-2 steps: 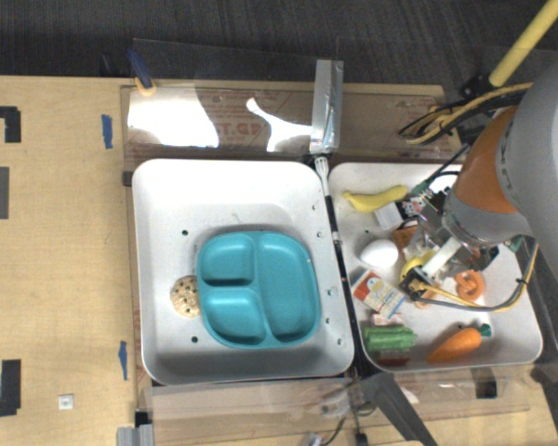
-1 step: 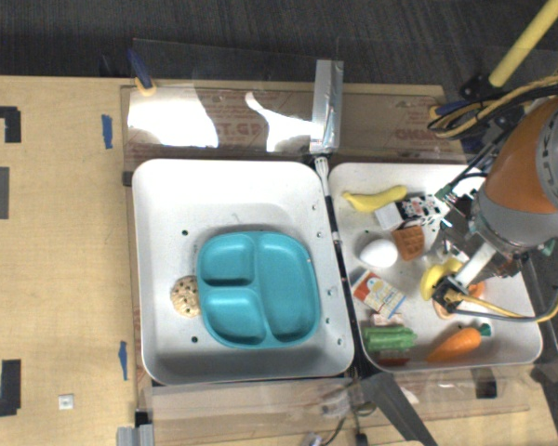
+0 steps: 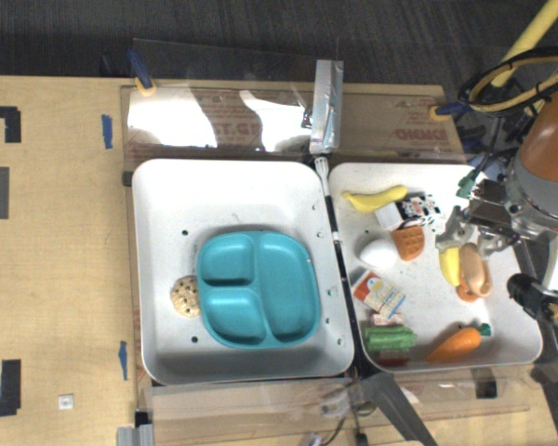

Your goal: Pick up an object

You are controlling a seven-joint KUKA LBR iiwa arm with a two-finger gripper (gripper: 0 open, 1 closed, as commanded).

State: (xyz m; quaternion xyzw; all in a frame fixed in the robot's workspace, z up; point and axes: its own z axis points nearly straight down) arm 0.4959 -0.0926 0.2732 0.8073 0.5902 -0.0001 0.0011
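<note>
It was a robotics lab: a plywood bench (image 3: 46, 249) marked with black tape squares (image 3: 7, 124), and yellow cables (image 3: 502, 72) beyond the gripper (image 3: 465, 235).

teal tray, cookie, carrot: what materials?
Tray: likely molded plastic, smooth matte teal with rounded compartments. Cookie: speckled tan, probably a plastic or foam toy, too small to be sure. Carrot: glossy orange, looks like plastic play food.

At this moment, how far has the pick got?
Nothing looks lifted yet: the hot dog, carrot and banana all lie in the right bin. The hand sits low over the hot dog's near end. A grasp and the lift are left.
</note>
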